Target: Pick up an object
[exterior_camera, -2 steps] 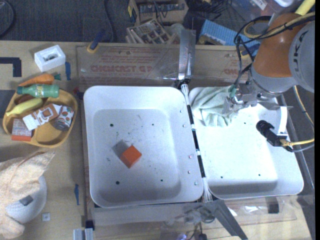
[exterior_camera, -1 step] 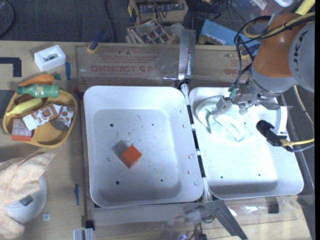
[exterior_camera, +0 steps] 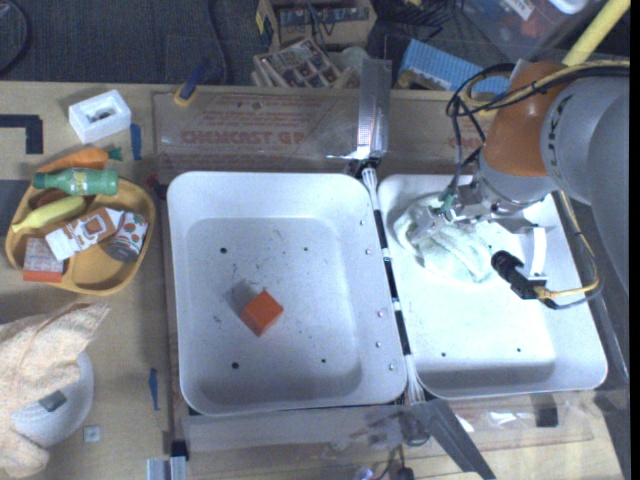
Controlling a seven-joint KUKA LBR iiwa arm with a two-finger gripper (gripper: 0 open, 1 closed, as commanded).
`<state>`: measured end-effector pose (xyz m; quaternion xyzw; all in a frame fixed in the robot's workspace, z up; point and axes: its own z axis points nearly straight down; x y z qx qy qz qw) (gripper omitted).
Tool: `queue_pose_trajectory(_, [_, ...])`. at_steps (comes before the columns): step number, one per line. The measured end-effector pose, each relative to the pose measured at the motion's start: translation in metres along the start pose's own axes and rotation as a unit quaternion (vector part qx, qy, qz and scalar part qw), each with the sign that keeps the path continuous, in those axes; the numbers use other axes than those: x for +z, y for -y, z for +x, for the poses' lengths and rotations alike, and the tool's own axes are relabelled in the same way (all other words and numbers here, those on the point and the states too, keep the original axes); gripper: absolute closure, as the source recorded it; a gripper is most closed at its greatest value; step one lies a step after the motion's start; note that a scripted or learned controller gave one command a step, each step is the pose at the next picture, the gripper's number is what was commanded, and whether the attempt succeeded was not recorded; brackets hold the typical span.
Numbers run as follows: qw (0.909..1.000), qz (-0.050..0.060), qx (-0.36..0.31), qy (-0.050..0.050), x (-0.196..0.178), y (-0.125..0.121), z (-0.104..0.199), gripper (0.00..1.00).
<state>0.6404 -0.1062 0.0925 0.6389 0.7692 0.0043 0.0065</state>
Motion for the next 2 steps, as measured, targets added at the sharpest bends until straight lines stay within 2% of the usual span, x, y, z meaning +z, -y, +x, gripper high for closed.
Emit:
queue_pose_trajectory(1, [1.0, -0.002, -0.001, 0.002, -0.012, -0.002, -0.001, 1.0])
queue_pose_trajectory(2, [0.9938, 0.006, 0.111, 0.0, -0.099, -0.031, 0.037, 1.0])
